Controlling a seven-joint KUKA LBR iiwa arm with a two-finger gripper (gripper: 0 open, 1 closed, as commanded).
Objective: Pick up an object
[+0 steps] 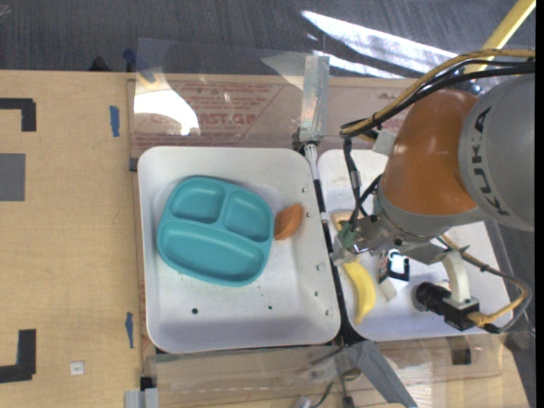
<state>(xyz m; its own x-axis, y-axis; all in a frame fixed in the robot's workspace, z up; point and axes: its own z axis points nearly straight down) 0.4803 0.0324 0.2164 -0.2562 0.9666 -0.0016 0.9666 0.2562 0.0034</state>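
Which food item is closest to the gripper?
The yellow banana in the right bin, right beside the gripper; the orange piece lies in the left bin.

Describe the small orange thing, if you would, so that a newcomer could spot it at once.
Start at the left white bin, which holds a teal divided plate. Just beside the plate's right edge lies a small orange-brown oval. It is that bin's only warm-coloured thing; the yellow banana is in the right bin.

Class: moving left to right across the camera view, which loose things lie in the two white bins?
Teal divided plate → orange-brown lump → yellow banana.
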